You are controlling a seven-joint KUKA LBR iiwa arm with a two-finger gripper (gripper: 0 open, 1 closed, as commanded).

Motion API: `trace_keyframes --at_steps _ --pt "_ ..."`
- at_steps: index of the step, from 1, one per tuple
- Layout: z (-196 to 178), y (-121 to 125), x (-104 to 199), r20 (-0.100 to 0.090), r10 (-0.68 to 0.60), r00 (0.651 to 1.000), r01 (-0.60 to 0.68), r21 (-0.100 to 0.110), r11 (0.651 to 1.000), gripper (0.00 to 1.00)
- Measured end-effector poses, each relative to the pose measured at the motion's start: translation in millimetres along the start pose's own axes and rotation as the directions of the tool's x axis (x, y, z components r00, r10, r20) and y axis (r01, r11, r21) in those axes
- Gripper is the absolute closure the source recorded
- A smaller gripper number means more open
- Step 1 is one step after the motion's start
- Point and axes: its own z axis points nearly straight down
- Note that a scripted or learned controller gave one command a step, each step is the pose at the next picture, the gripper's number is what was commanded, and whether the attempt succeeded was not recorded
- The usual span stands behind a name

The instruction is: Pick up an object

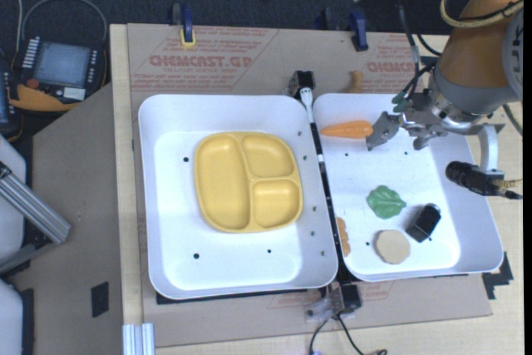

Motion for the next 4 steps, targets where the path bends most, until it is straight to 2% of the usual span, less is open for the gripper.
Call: trace_keyframes --at_steps 2,3,4 --pt "112.5 -1.3 -2.0 -0.002 0.001 1.000 -0.001 0.006 1.000 0.00" --pt "98.8 0.3 -2.3 0.000 0.001 1.000 -0.001 -0.001 1.000 1.00" --pt "35.3 2.8 -3.9 0.001 -0.001 1.000 0.001 -0.005 1.000 1.00"
